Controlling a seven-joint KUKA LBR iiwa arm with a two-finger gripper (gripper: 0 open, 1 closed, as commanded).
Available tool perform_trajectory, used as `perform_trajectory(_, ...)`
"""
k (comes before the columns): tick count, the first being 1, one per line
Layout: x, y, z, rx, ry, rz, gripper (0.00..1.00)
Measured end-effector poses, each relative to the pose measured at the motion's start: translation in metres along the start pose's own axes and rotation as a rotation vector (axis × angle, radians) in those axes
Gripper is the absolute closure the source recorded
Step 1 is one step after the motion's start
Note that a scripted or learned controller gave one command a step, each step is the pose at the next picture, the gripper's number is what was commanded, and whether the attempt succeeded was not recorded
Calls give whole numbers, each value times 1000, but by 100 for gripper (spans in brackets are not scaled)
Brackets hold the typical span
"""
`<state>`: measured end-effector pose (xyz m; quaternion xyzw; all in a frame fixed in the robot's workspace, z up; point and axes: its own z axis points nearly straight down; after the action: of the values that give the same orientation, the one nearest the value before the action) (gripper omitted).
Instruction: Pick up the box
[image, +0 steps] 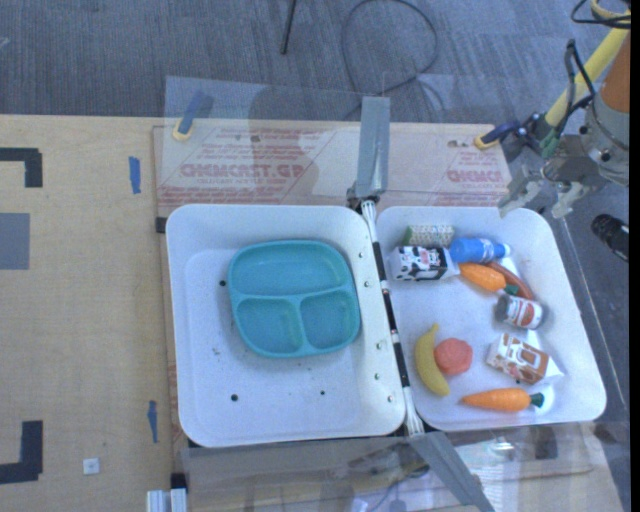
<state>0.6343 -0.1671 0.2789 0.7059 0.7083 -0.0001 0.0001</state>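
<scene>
Two white bins sit side by side. Left bin (200, 300) holds a teal divided plate (294, 298). Just right of the plate, across the divider, lies the cow-patterned box (420, 263) in the right bin (580, 390). Far right of the plate, the gripper (540, 195) hovers over the rim, fingers apart, holding nothing.

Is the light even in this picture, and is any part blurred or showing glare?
In the camera view the light is soft and even; the teal tray and the toys in the right bin cast only faint shadows. The clear sheet behind the bins gives a weak pale reflection. The gripper at the upper right looks slightly blurred, while the small box stays fairly sharp, though its print is unreadable.
</scene>
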Motion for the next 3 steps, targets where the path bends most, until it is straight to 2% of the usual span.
perform_trajectory(1, 6, 26, 37, 0, -1, 22, 0)
perform_trajectory(2, 67, 29, 141, -4, -1, 12, 0)
perform_trajectory(3, 66, 30, 167, -51, 1, -168, 0)
